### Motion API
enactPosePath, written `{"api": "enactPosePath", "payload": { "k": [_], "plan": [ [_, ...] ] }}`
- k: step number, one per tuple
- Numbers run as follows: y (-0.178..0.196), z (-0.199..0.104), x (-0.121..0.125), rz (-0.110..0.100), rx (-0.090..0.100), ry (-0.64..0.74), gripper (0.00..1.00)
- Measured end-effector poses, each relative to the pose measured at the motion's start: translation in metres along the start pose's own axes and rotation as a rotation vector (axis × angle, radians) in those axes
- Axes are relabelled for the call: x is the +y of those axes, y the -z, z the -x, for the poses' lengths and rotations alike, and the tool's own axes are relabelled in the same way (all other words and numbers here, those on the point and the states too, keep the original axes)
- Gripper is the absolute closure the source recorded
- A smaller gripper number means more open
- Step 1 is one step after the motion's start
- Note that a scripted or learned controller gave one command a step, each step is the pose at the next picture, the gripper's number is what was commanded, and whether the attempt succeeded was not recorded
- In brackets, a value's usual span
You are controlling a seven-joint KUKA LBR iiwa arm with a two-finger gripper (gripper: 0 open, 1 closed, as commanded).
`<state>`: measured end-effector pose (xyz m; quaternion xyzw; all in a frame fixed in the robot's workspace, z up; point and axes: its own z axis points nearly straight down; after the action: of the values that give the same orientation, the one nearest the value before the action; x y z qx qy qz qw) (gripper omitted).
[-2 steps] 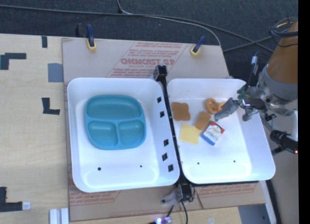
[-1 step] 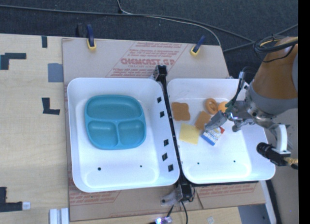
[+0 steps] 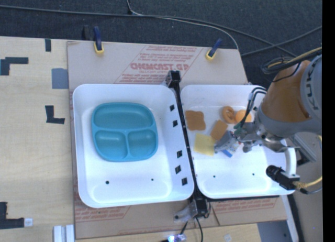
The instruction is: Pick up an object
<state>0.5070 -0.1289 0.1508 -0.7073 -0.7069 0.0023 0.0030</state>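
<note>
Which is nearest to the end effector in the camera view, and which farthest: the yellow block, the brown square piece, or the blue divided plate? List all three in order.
From the end effector:
1. Yellow block, just beside it in the right bin.
2. Brown square piece, in the same bin, near the divider.
3. Blue divided plate, in the left bin.

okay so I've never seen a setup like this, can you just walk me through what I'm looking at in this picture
This is one camera fixed above a workbench, looking down at a slant. The grey and orange shape on the right is a robot arm; its grasping part, the end effector, reaches into the right white bin. That bin holds small pieces: a brown square, a tan block, a yellow block, an orange piece and something blue by the end effector. The left white bin holds a blue divided plate. The bins sit on cardboard held by two clamps. I cannot tell whether anything is gripped.
</note>
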Motion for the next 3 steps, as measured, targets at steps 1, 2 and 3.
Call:
{"api": "enactPosePath", "payload": {
  "k": [1,2,3],
  "plan": [
    [-0.061,0.004,-0.008,0.000,0.000,0.000,0.00],
    [-0.048,0.003,-0.007,0.002,0.001,0.002,1.00],
    [0.006,-0.002,0.002,0.010,-0.002,0.003,1.00]
  ]
}}
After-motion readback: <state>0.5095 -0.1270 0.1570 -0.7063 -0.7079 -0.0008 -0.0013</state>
